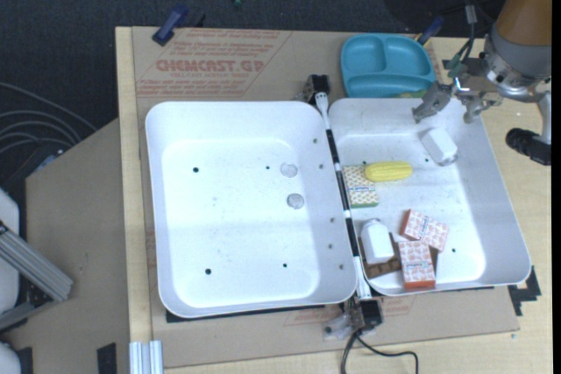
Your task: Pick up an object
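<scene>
The gripper (pixel 456 97) hangs over the far edge of the right bin (pixel 500 215), its fingers (pixel 429 107) spread apart with nothing between them. Just near of it a small white block (pixel 437 144) lies on the bin floor, its long axis slanting from far-left to near-right, apart from the fingers. A yellow corn cob (pixel 387 172) lies with its long axis running left to right, its tapered tip pointing right, touching a checkered packet (pixel 358 187) that sits against the bin's left wall. At the near left corner a white bottle (pixel 377 241) points far-to-near, beside two red-and-white boxes (pixel 420 248), one tilted, one lengthwise toward the near rim. The middle and right of this bin's floor lie open, giving room around the white block on all sides. The left bin (pixel 175 188) holds two small grey discs (pixel 292 186) close to its right wall. A blue divided tray (pixel 386 66) rests on the worktop (pixel 219 66) beyond the right bin.
</scene>
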You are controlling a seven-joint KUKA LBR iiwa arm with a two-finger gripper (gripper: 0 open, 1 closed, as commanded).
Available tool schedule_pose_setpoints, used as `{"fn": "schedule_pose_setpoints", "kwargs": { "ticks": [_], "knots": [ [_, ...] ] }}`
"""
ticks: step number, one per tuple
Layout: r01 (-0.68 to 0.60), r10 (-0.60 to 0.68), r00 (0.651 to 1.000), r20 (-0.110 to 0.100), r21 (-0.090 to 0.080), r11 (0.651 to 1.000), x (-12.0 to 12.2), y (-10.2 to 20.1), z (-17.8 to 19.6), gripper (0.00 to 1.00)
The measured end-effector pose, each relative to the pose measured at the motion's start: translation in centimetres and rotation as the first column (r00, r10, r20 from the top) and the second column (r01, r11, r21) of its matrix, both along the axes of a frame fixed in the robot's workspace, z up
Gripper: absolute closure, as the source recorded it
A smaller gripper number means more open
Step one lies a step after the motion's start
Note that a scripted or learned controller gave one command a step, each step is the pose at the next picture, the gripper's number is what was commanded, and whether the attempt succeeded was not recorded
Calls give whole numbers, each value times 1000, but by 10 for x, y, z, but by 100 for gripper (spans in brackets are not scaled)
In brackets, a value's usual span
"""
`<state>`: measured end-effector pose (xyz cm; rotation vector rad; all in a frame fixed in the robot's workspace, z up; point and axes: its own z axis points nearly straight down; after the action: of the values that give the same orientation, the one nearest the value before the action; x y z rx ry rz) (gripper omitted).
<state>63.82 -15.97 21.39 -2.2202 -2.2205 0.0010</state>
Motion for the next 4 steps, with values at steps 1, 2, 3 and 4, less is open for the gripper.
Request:
{"fn": "schedule_pose_setpoints", "kwargs": {
  "ticks": [1, 2, 3, 4],
  "knots": [
    [-1, 1, 1000, -2, 1, 1000, 15, 46, -117, 0],
    [0, 0, 1000, -2, 0, 1000, -28, 68, -130, 0],
    [1, -1, 1000, 1, 0, 1000, -27, 68, -119, 100],
    [1, -1, 1000, 0, 0, 1000, -27, 68, -119, 0]
  ]
}}
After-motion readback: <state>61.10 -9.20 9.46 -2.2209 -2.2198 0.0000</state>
